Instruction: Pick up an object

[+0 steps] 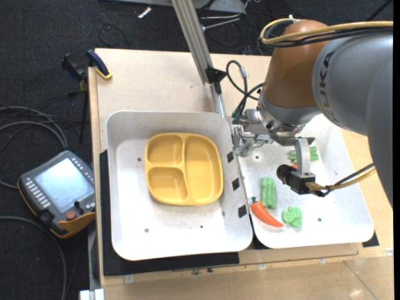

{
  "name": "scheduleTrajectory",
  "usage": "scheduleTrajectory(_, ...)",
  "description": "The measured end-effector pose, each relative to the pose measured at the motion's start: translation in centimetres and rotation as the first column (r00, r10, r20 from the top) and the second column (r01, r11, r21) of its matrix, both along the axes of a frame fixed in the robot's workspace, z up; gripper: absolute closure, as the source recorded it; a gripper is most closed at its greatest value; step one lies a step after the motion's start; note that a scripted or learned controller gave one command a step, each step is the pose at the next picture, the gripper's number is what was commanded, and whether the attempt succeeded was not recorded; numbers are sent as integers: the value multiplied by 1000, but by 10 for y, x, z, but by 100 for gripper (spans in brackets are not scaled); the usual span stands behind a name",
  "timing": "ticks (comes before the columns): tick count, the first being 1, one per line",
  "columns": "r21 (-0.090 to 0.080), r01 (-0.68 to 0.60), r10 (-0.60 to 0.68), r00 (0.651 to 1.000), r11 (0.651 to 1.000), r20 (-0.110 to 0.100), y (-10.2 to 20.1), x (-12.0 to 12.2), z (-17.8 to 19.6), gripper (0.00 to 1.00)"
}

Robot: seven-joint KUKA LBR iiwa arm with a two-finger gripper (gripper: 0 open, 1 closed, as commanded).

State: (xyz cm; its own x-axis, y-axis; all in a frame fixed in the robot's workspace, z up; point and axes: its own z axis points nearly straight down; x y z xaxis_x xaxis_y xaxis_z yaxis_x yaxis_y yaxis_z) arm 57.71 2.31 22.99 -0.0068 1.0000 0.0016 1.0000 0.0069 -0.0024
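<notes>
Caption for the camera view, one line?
Gripper at the right bin's left edge, near an orange piece and green pieces; yellow divided plate in left bin.

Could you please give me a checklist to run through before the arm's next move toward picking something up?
1. Pickable things in the right bin: ok; green stick, orange carrot, small green piece.
2. End effector over that bin: ok, by its left wall.
3. End effector lined up over a thing: not ok; all three lie apart from it.
4. End effector carrying something: cannot tell.
5. Yellow plate out of the path: ok, in the left bin.
</notes>
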Motion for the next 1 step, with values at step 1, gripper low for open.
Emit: scheduleTrajectory(1,0,0,0,1000,1000,-1,47,-23,-9,100)
